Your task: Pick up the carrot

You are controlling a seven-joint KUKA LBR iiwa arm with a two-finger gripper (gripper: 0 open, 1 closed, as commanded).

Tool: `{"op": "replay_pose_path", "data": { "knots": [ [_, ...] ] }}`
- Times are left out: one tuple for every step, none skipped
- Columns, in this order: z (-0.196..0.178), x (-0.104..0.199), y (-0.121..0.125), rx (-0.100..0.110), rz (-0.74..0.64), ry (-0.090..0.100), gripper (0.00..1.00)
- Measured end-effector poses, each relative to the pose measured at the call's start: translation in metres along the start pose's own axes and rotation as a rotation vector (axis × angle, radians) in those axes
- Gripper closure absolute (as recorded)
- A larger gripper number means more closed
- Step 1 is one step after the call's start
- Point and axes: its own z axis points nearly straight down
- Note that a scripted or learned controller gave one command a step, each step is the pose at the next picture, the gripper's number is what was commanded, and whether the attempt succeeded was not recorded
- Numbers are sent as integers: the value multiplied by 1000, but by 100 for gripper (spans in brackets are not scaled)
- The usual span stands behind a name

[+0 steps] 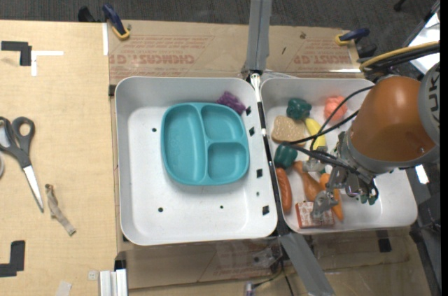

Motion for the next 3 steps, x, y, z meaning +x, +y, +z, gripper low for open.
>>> {"op": "replay_pose_path", "data": {
  "knots": [
    [-11,-4,2,-2,-4,-10,100],
    [-24,8,-21,-6,-235,21,100],
    [-117,-34,-92,-5,-101,24,100]
  ]
}}
